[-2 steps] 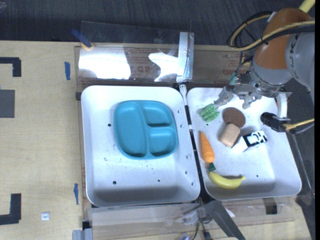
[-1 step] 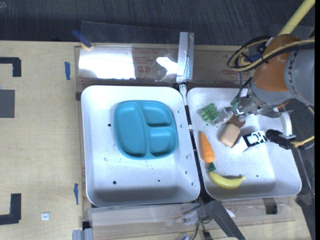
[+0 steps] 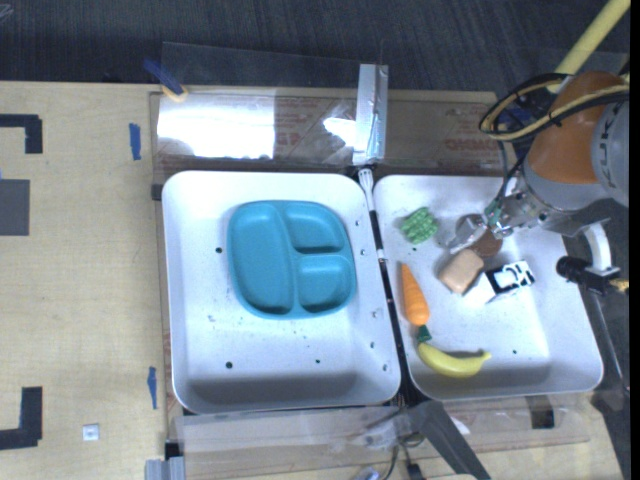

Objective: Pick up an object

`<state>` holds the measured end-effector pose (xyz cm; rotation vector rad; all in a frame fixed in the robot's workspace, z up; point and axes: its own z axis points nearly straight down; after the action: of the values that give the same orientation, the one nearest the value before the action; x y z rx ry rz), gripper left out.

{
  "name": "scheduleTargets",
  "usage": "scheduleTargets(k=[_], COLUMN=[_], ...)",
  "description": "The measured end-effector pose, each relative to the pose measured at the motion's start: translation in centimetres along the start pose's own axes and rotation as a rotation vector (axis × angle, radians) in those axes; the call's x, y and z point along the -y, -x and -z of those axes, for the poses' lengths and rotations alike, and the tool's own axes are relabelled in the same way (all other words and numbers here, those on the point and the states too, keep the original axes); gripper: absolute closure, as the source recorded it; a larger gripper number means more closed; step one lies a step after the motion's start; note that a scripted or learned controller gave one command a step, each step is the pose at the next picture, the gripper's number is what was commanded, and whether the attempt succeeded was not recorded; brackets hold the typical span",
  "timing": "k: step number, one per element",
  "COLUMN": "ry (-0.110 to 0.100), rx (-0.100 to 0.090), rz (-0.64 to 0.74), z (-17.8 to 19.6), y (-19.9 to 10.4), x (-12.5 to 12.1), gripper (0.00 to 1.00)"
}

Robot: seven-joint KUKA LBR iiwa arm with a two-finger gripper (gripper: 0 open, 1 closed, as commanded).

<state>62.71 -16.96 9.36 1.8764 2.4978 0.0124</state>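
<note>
Arm's down in the right bin [image 3: 575, 363], jaws [image 3: 490, 230] just above the tan block [image 3: 461, 270] — their spread I can't tell — so the grasp comes next.

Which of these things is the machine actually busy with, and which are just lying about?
In play:
- two-finger gripper on the grey arm, low in the right white bin
- tan block and small black-and-white object, closest to it

Lying about:
- orange toy carrot
- yellow toy banana
- green knobbly piece
- blue divided plate in the left bin
</note>
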Motion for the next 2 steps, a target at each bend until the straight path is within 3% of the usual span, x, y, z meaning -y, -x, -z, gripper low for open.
scheduleTargets(k=[1,2], ry=[0.001,0.000], rx=[0.002,0.000], rz=[0.003,-0.335], z=[0.1,0.1], y=[-2.4,-2.7], x=[3.2,8.2], gripper=[0.00,0.00])
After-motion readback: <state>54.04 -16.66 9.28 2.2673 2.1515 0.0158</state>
